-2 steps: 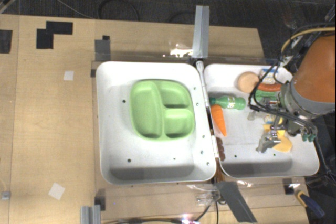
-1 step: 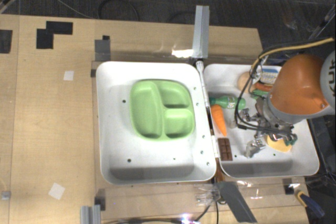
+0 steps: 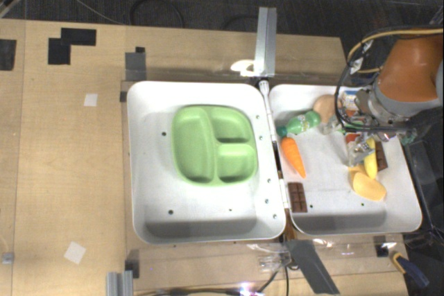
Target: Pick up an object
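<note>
The yellow fruit pieces (image 3: 368, 180) are seen in the right bin (image 3: 409, 218), beside the carrot (image 3: 294, 156), with the gripper (image 3: 364, 149) lowered just above them. Its grip cannot be told. A crowded pile may be nudged aside rather than caught.

KUKA iiwa arm (image 3: 409, 76) at the right edge of the frame, seen from above.

The visible part is a rounded orange band over a grey cylindrical wrist section. Black cables loop around its left side, with a yellow cable arcing along the upper edge; small white tags sit where the cables meet the body. Below the grey section hangs the gripper (image 3: 362, 146), a cluster of dark and metallic parts with flecks of red and blue wiring.
</note>
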Robot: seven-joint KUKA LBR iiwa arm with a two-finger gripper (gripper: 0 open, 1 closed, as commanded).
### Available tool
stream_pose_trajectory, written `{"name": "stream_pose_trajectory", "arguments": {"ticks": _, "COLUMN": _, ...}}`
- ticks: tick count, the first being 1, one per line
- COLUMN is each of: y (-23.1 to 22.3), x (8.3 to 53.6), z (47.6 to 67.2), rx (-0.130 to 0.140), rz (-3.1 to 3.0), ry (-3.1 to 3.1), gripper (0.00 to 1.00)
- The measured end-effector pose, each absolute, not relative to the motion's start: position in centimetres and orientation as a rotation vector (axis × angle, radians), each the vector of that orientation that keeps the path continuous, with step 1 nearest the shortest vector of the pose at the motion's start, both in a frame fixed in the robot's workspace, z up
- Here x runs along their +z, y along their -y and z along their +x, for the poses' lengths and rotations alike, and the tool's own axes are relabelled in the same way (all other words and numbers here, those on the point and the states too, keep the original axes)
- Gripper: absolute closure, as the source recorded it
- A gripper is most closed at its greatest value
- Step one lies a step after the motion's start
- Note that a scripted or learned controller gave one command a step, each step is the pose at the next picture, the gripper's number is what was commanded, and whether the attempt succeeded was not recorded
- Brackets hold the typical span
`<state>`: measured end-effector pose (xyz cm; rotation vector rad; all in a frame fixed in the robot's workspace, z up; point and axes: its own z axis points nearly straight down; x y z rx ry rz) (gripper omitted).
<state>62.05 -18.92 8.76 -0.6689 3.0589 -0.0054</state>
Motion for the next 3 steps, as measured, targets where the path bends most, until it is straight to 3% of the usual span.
{"name": "stream_pose_trajectory", "arguments": {"ticks": 1, "y": 17.6, "x": 8.9, "z": 56.0, "rx": -0.003, "rz": -0.649, "ry": -3.063, "gripper": 0.00}}
{"name": "stream_pose_trajectory", "arguments": {"ticks": 2, "y": 10.8, "x": 9.1, "z": 52.2, "rx": -0.003, "rz": -0.596, "ry": -3.069, "gripper": 0.00}}
{"name": "stream_pose_trajectory", "arguments": {"ticks": 3, "y": 9.5, "x": 9.1, "z": 50.5, "rx": -0.011, "rz": -0.468, "ry": -3.084, "gripper": 0.00}}
